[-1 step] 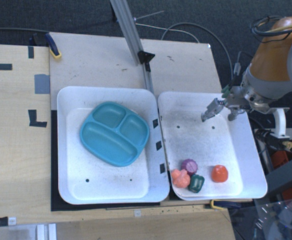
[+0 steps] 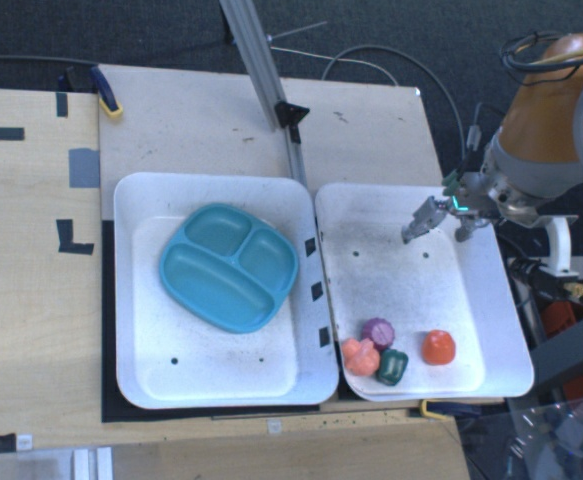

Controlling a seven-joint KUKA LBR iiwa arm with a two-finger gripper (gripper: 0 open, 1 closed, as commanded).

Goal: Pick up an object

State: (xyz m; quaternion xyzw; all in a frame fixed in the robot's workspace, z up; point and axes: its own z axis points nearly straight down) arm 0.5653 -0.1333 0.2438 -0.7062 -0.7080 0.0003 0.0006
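My gripper (image 2: 439, 225) hangs over the upper right part of the right bin (image 2: 411, 278), open, with nothing between its fingers. Near that bin's front edge lie a purple ball-like object (image 2: 377, 331), an orange-pink object (image 2: 360, 356), a dark green object (image 2: 392, 366) and a red-orange object (image 2: 438, 347). They sit well below and in front of the gripper. The first three of them touch or nearly touch each other; the red-orange one lies a little to their right.
A blue divided plate (image 2: 230, 266) lies in the left bin (image 2: 141, 298). A slanted metal post (image 2: 256, 48) rises from behind the bins' shared edge. Cables run over the bench at the back right.
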